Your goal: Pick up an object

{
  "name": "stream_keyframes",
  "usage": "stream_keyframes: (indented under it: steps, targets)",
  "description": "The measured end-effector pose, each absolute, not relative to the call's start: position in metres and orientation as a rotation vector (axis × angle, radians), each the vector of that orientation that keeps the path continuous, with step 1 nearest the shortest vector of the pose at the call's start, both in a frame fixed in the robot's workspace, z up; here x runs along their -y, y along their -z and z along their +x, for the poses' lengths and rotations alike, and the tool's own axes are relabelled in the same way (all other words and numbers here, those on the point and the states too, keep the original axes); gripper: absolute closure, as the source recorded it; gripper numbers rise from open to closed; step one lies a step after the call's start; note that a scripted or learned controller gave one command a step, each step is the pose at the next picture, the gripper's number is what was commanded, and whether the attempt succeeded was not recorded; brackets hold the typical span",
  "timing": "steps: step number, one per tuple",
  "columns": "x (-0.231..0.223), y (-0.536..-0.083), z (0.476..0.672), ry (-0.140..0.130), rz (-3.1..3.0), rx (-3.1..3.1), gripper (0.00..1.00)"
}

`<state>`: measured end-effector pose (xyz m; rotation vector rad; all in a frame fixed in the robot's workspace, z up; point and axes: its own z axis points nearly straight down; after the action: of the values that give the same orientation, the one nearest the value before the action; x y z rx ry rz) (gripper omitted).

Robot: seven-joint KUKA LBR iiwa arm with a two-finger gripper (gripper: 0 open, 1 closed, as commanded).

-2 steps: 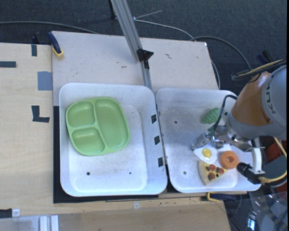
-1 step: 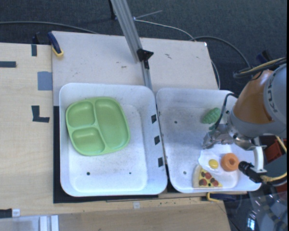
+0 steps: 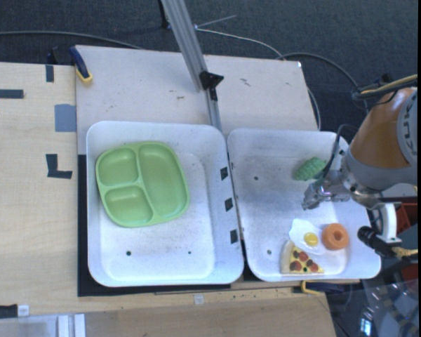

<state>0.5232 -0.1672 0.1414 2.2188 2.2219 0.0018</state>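
One fixed camera high above the bench (image 3: 28, 188), slanting down over both white bins (image 3: 98, 188).

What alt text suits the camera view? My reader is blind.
The gripper hangs over the right bin, between a green toy and a fried egg, donut and pizza slice. The left bin holds a green tray.

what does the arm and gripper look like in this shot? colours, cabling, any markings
The arm enters from the right: a bulky rounded link with a broad orange band and grey casing beside it. Below it sits a darker grey wrist section. The gripper is small, metallic grey and silver. A thin dark cable runs along the wrist toward it. No readable markings or labels at this resolution.
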Motion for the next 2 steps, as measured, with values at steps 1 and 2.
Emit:
stream_keyframes:
  steps: [1, 2]
  targets:
    - [0.166, -0.184, 0.528, -0.003, 2.217, -2.221, 1.0]
    - [0.166, -0.237, 0.529, -0.003, 2.216, -2.22, 1.0]
